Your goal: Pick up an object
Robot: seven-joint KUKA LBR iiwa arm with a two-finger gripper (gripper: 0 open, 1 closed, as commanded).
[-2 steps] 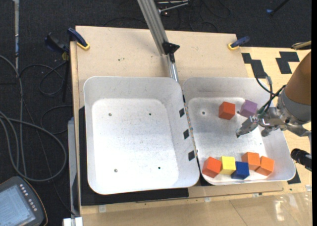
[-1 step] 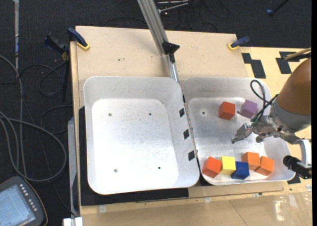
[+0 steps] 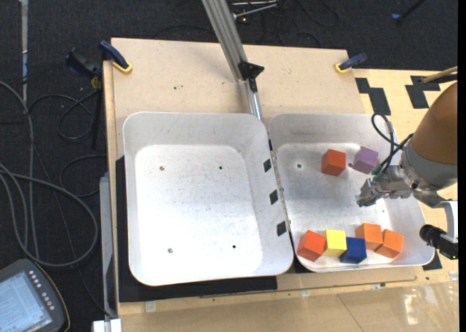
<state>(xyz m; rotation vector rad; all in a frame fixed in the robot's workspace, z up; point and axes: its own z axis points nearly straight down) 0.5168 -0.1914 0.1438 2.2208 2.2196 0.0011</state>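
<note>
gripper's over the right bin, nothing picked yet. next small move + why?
Probably shift slightly toward the purple block and descend on it. The gripper hangs in the right bin with no block between its fingers, and the purple block lies just beyond it, apart from the orange block. The blocks along the near wall are packed together, so they look harder to grasp.

No text, label, brand, number or sign can be read anywhere. The screen of the handheld pendant (image 3: 25, 301) at about 8 o'clock glows pale, but whatever it shows is too small and blurred to make out. The black-and-tan patterned board (image 3: 393, 90) at about 2 o'clock carries blocky black shapes only, no letters or digits.
</note>
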